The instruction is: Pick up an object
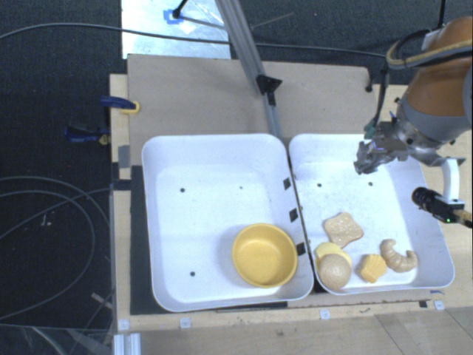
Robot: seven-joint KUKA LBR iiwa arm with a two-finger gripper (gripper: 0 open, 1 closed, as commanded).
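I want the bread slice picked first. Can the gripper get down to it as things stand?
Probably yes. The gripper hangs over the right bin, and the bread slice lies flat with nothing over it, though the round roll sits close by.

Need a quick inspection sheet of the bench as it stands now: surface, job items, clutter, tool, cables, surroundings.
Surface: tan bench board bearing left bin and right bin, side by side.
Job's things: in the right bin's near end, toast slice, round bun, yellow wedge, croissant; yellow bowl in the left bin.
Clutter: nothing seen in the bins.
Tool: tool over the right bin's far part, apart from the items; finger state unclear.
Cables: black cables looped on the floor at left.
Surroundings: blue and yellow clamp at the board's left edge; grey pole slanting across.
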